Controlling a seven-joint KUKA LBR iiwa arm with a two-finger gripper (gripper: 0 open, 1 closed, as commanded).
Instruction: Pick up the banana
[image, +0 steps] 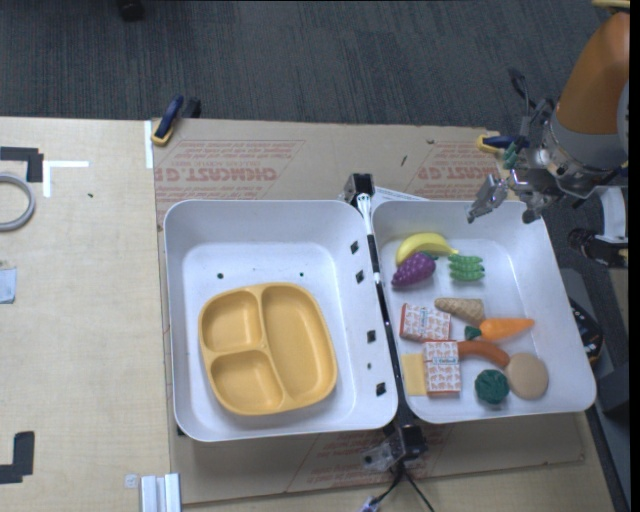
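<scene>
Camera view is showing the banana (424, 243) lying left and nearer than the tool (508, 200), long axis running left-right; tool's grip state unclear.

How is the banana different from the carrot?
The banana is yellow and curved; the carrot is orange, straight and tapers to a point. The banana lies near the far end of the right bin, touching the purple grapes; the carrot lies nearer the middle, beside the cone. Both are toy foods lying flat in that bin.
</scene>
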